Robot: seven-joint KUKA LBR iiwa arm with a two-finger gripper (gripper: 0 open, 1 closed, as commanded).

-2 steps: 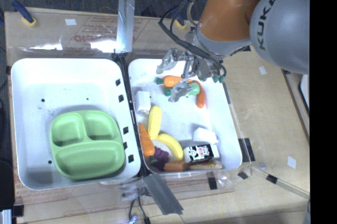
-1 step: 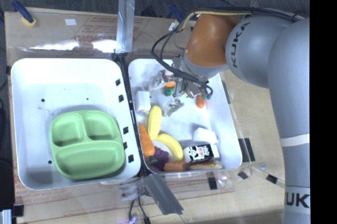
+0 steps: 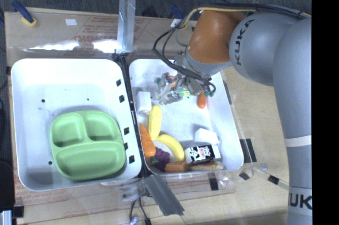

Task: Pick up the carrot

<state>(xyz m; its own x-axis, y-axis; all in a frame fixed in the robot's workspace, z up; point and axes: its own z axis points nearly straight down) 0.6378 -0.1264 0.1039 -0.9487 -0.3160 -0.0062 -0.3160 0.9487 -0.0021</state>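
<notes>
Okay, carrot (image 3: 147,141) lies in the right bin (image 3: 229,113), flat along its left wall, long axis running roughly top to bottom of the view. A yellow piece (image 3: 154,120) is just beside its upper end, a banana (image 3: 170,145) is to its right, and a purple item (image 3: 161,155) sits at its lower end. It looks like a toy: probably light, stiff, smooth plastic, so somewhat slippery and not fragile. The tapered body will likely roll or squirt out if pinched near the tip. Best hold is probably across the thick middle, closing across the short axis, but the wall on one side and the yellow pieces on the other leave little room, so a wall-side jam is a risk. A small orange-red piece (image 3: 201,100) lies nearer the arm; can't tell what it is, and it could be mistaken for the target. Arm (image 3: 265,44) comes in from the right, orange band (image 3: 212,38) over the bin's upper edge, wrist pointing down. Gripper (image 3: 172,86) is low in the bin's upper part, apart from the carrot, with a white cube (image 3: 144,100) between them. Claw state: can't tell, it's a clutter of metal and cable, and nothing is visibly held. Left bin (image 3: 32,86) holds a green tray (image 3: 87,144), not relevant. Judgement: approach stage, carrot not lifted yet.
</notes>
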